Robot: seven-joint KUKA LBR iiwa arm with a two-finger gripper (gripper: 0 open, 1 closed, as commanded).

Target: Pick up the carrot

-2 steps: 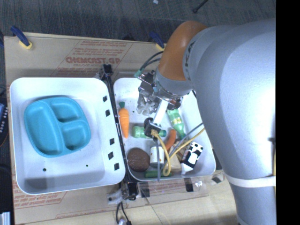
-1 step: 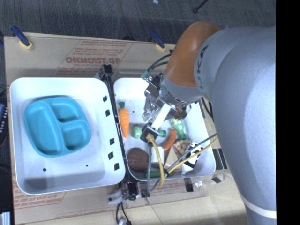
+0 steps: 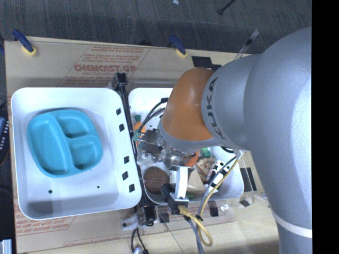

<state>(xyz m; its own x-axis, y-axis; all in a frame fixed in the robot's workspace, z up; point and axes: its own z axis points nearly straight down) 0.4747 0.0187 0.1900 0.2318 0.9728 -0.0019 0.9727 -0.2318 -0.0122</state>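
Observation:
The arm's orange band (image 3: 188,110) and grey wrist hang low over the right bin (image 3: 151,94) and cover most of it. A small orange piece (image 3: 137,126), which may be the carrot, peeks out at the bin's left side beside the wrist. Another orange bit (image 3: 194,156) shows under the wrist toward the right. The gripper (image 3: 172,165) points down into the bin behind the wrist hardware. A round brown item (image 3: 154,179) lies in the bin's near left corner, just below the gripper.
The left bin (image 3: 32,194) holds a blue divided plate (image 3: 64,141). Black clips run along the wall between the bins (image 3: 127,142). A tan and white item (image 3: 204,173) lies in the right bin's near part. A yellow cable (image 3: 198,224) loops over the front edge.

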